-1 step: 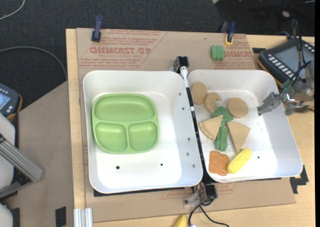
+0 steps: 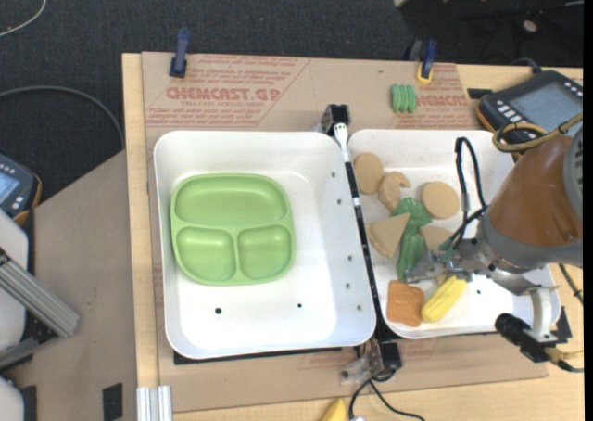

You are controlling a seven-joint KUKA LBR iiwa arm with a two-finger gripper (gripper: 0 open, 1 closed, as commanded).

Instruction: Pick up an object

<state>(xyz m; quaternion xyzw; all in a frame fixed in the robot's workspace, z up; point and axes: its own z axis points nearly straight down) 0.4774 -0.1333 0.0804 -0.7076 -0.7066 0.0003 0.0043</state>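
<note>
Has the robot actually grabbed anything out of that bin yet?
Not visibly. Done: the arm has reached the right white bin. In hand: its gripper hangs low by the yellow toy corn cob and green leafy toy. Left: gripping and lifting; everything lies in the bin.

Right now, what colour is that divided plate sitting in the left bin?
Light green. The divided plate shows plainly in the camera view, lying in the white left bin.

Bright even overhead light, soft shadows, mild glare, slightly soft focus.
</note>
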